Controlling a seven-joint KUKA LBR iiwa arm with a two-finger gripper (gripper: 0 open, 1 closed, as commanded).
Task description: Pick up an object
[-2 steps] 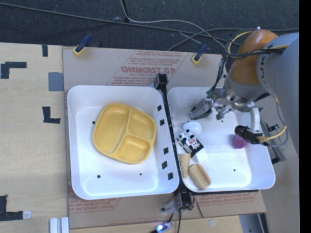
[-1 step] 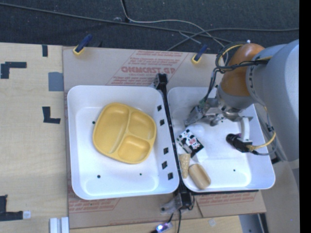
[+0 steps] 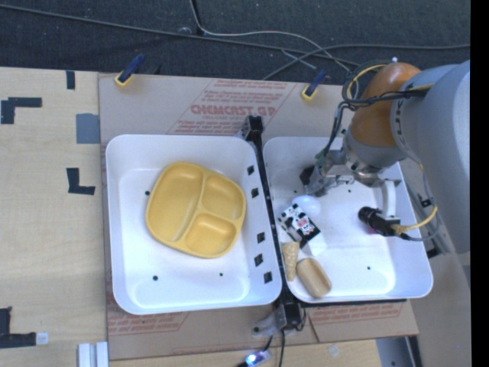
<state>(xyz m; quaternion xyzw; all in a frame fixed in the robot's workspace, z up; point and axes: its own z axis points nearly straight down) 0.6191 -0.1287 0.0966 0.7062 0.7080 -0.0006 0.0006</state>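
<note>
Left bin (image 3: 122, 228): one yellow divided plate (image 3: 196, 208), lying flat near the middle, untouched. Right bin (image 3: 409, 277): along its left wall I log a black-and-white patterned piece (image 3: 298, 222) with a small pale round thing (image 3: 309, 203) touching it, and below them two tan bread-like pieces (image 3: 306, 270) side by side; the gripper (image 3: 325, 176) hangs just above and right of that cluster, and I cannot tell how its jaws stand or whether they hold anything. I judge this the approach step: next calls for lowering squarely over one piece, clear of the wall.
</note>
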